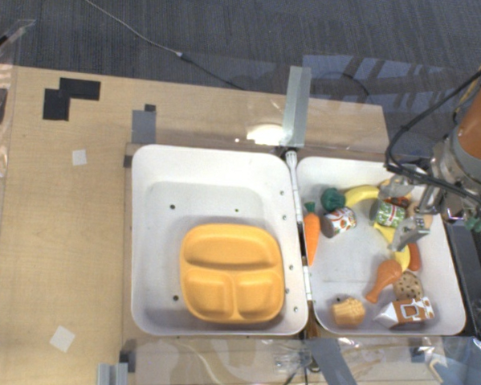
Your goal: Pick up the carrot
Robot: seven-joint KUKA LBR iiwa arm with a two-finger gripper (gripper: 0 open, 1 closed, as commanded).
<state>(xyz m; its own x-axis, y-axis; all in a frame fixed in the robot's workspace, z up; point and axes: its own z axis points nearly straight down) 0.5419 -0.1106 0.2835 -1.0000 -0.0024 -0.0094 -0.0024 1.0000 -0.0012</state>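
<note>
The carrot is lying along the left wall of the right bin, just beside a small can and a green toy. The pincer is hovering over the bin's right part, near the banana and the chicken drumstick, well apart from the carrot; whether it is clenched or released cannot be told. A yellow divided plate is sitting in the left bin on the worktop.

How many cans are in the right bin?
2. One small can lies beside the carrot near the bin's left wall. Another can sits by the banana, under the gripper, which may hide more.
</note>
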